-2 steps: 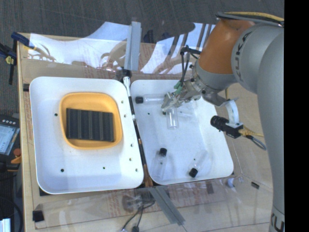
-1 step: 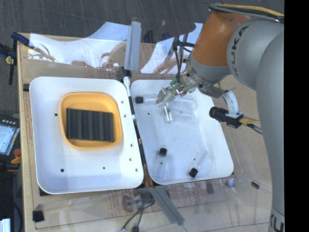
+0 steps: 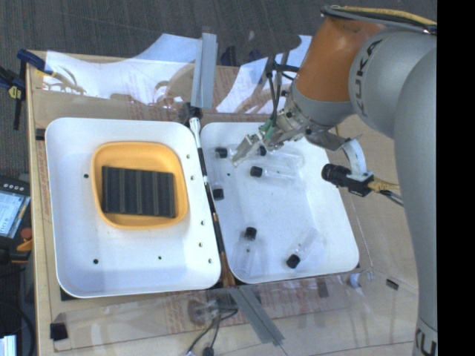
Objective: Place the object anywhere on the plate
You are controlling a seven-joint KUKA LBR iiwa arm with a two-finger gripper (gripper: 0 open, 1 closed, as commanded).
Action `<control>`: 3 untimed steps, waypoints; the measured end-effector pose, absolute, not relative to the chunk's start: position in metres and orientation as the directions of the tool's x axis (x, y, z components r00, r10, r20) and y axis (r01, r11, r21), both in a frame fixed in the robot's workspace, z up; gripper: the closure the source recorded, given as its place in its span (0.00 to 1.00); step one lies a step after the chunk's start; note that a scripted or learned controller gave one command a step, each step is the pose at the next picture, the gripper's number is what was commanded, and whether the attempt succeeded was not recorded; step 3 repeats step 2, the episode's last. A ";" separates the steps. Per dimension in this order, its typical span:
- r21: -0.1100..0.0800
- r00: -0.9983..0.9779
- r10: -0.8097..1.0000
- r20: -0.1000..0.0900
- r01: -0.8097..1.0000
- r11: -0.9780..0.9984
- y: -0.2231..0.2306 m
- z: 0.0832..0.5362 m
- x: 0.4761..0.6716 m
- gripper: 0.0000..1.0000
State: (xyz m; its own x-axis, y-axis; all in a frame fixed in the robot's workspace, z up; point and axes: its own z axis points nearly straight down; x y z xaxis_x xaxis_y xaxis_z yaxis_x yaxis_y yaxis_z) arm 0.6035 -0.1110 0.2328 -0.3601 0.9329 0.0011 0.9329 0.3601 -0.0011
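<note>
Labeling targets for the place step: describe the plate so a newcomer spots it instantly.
Start with the two white bins side by side; take the left bin, the one away from the arm. The plate lies in its upper middle: a yellow-orange rounded square with a dark ribbed insert at its centre. It is the only coloured item; the right bin holds small clear vials with black caps.

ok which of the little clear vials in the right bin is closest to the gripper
The vial lying just below the gripper, near the bin's top; the others sit along the left side and bottom.

Grey arm (image 3: 401, 87), orange wrist band (image 3: 334, 54)
</note>
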 end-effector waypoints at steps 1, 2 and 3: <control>-0.003 -0.521 0.854 0.003 0.854 0.521 -0.057 0.191 0.612 0.00; 0.002 -0.570 0.822 0.001 0.822 0.570 0.006 0.193 0.631 0.00; 0.002 -0.570 0.822 0.001 0.822 0.570 0.006 0.193 0.631 0.00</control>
